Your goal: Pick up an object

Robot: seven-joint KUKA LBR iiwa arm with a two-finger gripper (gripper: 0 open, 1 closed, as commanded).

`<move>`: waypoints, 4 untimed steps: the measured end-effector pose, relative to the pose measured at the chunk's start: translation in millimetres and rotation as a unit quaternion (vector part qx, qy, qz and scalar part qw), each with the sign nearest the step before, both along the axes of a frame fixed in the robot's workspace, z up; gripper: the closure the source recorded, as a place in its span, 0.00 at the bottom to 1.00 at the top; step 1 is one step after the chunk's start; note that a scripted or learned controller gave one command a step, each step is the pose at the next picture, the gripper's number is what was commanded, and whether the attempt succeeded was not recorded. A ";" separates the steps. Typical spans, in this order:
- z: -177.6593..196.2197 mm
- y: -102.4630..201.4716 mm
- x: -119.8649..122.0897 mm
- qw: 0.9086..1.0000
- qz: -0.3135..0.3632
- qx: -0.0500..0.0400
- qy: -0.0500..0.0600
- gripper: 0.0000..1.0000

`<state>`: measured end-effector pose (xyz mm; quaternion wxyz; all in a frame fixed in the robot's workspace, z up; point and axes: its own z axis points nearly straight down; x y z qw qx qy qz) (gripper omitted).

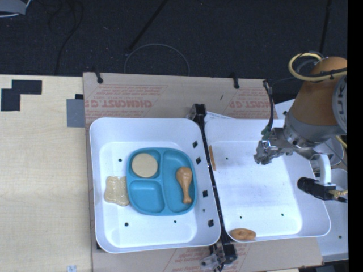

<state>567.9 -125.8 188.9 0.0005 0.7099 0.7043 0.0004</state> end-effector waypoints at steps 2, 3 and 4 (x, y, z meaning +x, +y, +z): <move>20.8 47.8 -14.1 1.000 0.005 0.001 0.003 1.00; 34.8 98.3 -19.0 1.000 0.006 0.001 0.002 1.00; 39.3 154.8 -12.4 1.000 0.007 0.001 0.002 1.00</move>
